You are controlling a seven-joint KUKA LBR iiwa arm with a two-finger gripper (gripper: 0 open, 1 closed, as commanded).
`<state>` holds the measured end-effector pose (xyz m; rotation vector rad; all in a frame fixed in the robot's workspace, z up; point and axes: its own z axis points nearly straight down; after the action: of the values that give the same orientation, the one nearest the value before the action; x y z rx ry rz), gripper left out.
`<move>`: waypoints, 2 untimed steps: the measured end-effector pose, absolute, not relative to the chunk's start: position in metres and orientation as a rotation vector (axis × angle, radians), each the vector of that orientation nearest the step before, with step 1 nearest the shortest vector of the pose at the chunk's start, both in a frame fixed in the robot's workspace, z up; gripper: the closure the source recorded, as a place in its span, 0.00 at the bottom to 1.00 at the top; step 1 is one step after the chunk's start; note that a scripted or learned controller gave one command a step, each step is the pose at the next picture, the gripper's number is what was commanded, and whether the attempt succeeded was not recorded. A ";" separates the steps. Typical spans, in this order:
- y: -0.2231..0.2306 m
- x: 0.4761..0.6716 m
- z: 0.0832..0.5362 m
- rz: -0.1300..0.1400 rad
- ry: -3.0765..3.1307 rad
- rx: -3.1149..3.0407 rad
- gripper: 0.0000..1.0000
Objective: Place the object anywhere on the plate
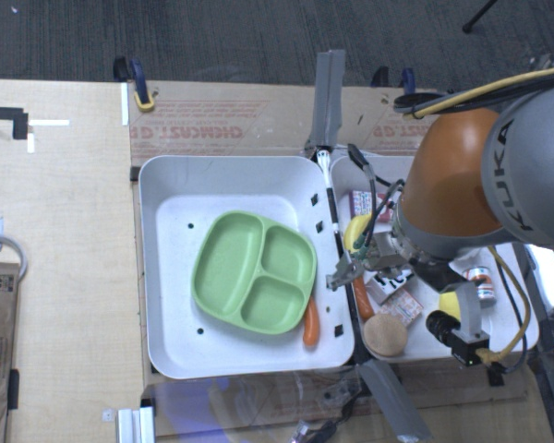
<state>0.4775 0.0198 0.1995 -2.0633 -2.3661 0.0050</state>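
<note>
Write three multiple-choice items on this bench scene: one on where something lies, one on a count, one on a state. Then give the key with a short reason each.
1. Where does the orange carrot lie?
A. In a compartment of the plate
B. On the left bin's floor by the plate's lower right rim
C. On the wooden bench outside the bins

2. How many compartments does the green plate have?
A. Two
B. Three
C. Five

3. What is the state of the plate's compartments?
A. All bare
B. One holds the carrot
C. All filled with food

Key: 1 B, the carrot rests on the white floor of the left bin against the plate's edge. 2 B, two ridges split it into one large and two smaller sections. 3 A, only green surface shows in each.
</note>
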 end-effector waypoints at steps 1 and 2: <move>0.094 0.490 0.190 0.004 -2.687 -1.624 0.00; 0.209 0.477 0.091 0.005 -2.707 -1.591 0.00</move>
<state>0.4770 0.2094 0.0913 -1.5907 -2.7070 0.0054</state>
